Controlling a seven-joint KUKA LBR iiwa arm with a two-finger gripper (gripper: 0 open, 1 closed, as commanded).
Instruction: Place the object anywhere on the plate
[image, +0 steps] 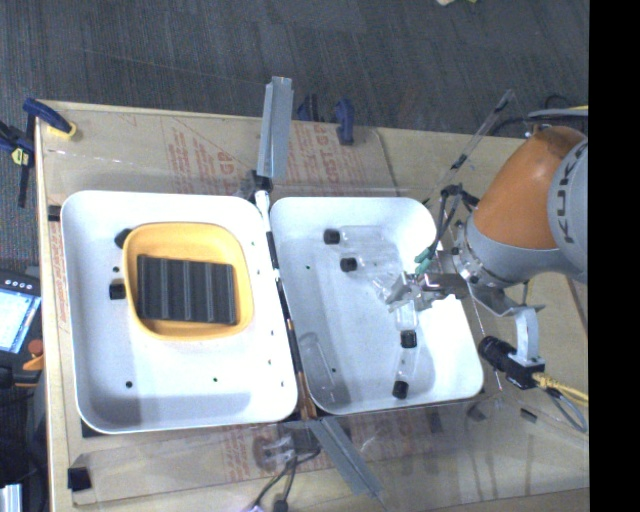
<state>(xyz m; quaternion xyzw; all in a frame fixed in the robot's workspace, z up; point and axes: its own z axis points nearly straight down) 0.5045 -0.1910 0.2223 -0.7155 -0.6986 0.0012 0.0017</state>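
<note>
Gripper (415, 290) sat low in right bin (345, 225), finger state unclear, near clear bottles (405, 340); yellow plate (190, 275) in left bin (90, 300).

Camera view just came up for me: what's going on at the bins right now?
The grey-and-orange arm has its gripper low over the right bin, among clear, dark-capped items. Whether it holds one is not clear. The yellow plate sits in the left bin with only a dark ridged insert on it, so nothing is placed yet.
</note>
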